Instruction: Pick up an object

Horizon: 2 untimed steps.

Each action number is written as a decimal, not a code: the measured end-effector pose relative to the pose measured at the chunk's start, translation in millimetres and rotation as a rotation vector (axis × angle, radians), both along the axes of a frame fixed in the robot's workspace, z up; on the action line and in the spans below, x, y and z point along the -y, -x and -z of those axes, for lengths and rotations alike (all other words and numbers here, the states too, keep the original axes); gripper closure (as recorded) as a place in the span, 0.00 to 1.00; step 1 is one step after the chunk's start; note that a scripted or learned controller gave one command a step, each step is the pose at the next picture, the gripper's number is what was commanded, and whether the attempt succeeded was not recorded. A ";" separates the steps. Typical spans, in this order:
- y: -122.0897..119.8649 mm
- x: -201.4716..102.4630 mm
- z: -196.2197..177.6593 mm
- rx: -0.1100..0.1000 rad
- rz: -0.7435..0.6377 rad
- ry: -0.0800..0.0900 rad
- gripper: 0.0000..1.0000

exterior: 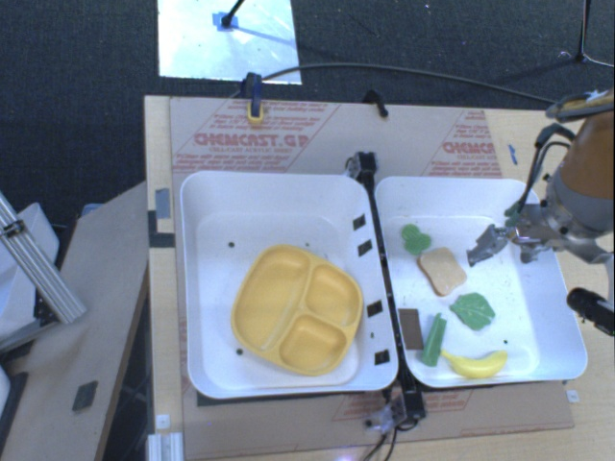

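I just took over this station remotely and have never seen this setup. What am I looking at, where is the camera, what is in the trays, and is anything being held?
One camera, fixed above the bench, looks down at a slant. The grey arm with an orange band is a robot reaching in from the right; its gripper hangs over the right bin. I see nothing between its fingers, and cannot tell whether they are open or shut.

The left bin holds a yellow divided plate. The right bin holds toy food: a green piece, a tan bread slice, a green leaf, a brown block, a green stick and a yellow banana.
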<state>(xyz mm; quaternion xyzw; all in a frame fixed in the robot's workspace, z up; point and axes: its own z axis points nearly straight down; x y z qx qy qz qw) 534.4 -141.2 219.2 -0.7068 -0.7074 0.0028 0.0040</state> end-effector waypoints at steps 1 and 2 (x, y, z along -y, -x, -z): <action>-2.6 -0.1 -5.6 0.011 -0.003 0.002 0.00; -1.5 -9.7 41.9 0.009 -0.001 0.001 0.00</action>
